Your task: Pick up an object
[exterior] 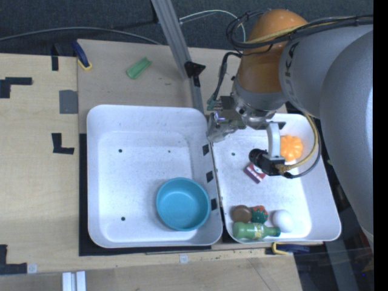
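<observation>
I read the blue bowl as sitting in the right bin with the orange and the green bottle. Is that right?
Not quite. The camera view shows the blue bowl in the left bin, alone. The orange and green bottle are in the right bin, as you said.

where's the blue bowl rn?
The blue bowl sits in the left bin, at its front right corner, beside the wall shared with the right bin.

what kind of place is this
Probably a robotics lab test bench, not a home: a big grey arm reaches over two white bins, one holding a blue bowl and the other toy food, with loose cables behind.
</observation>
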You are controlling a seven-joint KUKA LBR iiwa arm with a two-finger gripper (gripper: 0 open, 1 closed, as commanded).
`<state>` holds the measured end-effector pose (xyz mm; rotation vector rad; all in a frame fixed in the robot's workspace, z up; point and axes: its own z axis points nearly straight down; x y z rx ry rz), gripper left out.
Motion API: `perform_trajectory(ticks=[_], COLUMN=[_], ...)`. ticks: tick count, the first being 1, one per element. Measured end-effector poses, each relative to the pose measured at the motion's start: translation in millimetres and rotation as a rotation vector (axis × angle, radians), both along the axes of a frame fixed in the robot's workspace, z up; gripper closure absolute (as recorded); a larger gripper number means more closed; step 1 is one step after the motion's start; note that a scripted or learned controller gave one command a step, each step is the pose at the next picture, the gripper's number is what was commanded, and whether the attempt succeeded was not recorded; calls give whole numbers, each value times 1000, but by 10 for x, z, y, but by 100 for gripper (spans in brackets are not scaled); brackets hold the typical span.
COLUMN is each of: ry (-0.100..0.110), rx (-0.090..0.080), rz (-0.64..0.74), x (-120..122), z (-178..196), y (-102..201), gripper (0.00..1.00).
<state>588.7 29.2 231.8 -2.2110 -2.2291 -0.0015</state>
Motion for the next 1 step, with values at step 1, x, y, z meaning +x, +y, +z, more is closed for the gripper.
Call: perform_trajectory(ticks=[1], ry=[1], rx=[-1], rz=[0], x=[55], z=[-84], y=[598], gripper=[100])
